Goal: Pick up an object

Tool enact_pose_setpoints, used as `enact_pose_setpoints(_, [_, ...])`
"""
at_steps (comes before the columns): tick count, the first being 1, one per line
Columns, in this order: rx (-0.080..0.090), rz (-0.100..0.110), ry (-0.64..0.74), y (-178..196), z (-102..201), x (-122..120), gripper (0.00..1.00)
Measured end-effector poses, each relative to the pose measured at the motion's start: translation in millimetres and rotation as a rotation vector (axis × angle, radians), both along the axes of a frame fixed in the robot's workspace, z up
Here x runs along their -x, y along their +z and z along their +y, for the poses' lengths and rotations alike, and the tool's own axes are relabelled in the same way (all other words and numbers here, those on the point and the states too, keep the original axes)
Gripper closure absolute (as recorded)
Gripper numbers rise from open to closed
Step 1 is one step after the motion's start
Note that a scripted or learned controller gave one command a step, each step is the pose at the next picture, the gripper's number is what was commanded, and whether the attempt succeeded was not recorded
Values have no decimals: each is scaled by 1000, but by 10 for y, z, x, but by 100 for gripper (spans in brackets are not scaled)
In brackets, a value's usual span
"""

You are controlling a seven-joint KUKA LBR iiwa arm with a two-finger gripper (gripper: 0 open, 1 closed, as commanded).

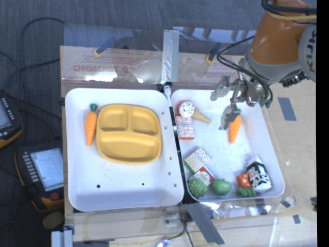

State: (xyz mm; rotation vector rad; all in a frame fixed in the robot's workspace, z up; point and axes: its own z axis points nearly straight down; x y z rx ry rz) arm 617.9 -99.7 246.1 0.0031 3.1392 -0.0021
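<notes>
You would have found the gripper (231,118) hanging over the upper right of the right bin (272,153), one finger (226,119) pointing down right against the top of a small orange carrot (234,129); whether that carrot sat between the fingers, and how far apart they stood, could not be told from this angle. The carrot lay tilted on the bin floor. Further out in that bin you had an ice-cream cone toy (191,111) and a red-and-white carton (185,127) by the left wall, a checked box (197,159) and a smaller packet (204,176) lower down, and along the near edge green vegetables (221,187), a red piece (243,180) and a black-and-white carton (259,176). The left bin (77,179) held a yellow divided plate (128,134) with a second carrot (91,126) lying just beside its left rim.
</notes>
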Motion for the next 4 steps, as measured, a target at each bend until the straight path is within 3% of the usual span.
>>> enact_pose_setpoints(1, [-1, 1, -76, -956, -393, -35, 0])
enact_pose_setpoints(2, [2, -10, -105, -1567, -678, -55, 0])
enact_pose_setpoints(3, [2, -10, -56, -1564, -826, 144, 0])
enact_pose_setpoints(4, [0, -9, -168, -1569, -694, -83, 0])
